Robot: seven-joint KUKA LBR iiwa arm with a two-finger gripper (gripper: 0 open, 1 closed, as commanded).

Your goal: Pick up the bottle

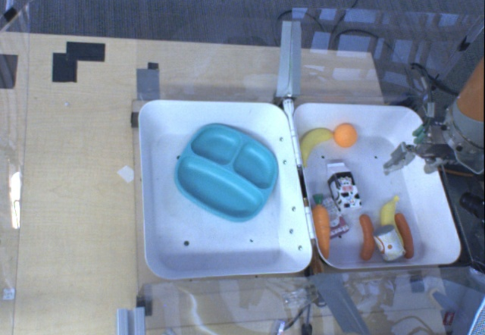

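Your bottle (344,191) is the small white one with black cow-like patches, lying on its side near the middle of the right bin (432,183), with bare floor on its far and right sides, which is likely why an approach from above looks open there. Just in front of the bottle a carrot (322,230) lies along the bin's left wall, and something small and dark sits between carrot and bottle that you cannot make out. Beyond the bottle, toward the far wall, a yellow banana-like piece (314,142) and an orange ball (345,135) touch each other. To the bottle's near right, two sausages (367,236) flank a small cup-like toy (389,244) with a yellow piece (389,210) above it, crowded into the near corner. The pincer (413,153) hangs well to the right of the bottle, over the bin's right side, holding nothing; its fingers look apart, one pale finger reaching toward the bottle. Left of the bottle, the other bin (163,250) carries a blue divided plate (226,170), both bins resting on the wooden surface (68,197).
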